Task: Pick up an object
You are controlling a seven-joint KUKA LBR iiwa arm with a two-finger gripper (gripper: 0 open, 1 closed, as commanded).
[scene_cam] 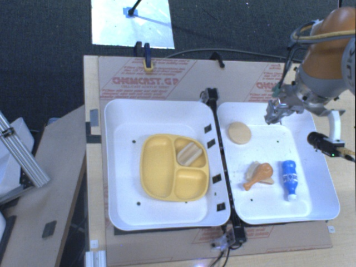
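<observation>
The camera view takes in two shallow white bins side by side on a bench. Nearest in the right bin (320, 204) lies a small blue bottle (288, 178) with a white cap, on its side; just left of it rests a toy chicken drumstick (258, 175), glossy orange-brown, apart from the bottle. Farther back sits a flat, round, pale tan disc (240, 132), matte like a biscuit. The left bin (119, 149) holds a smooth yellow plastic plate (161, 168) with three compartments; a striped beige slice (189, 153) lies in its far right compartment. Over the right bin's far edge hangs the gripper (274, 115), right of the disc and touching nothing; whether it is released or clenched I cannot tell.
</observation>
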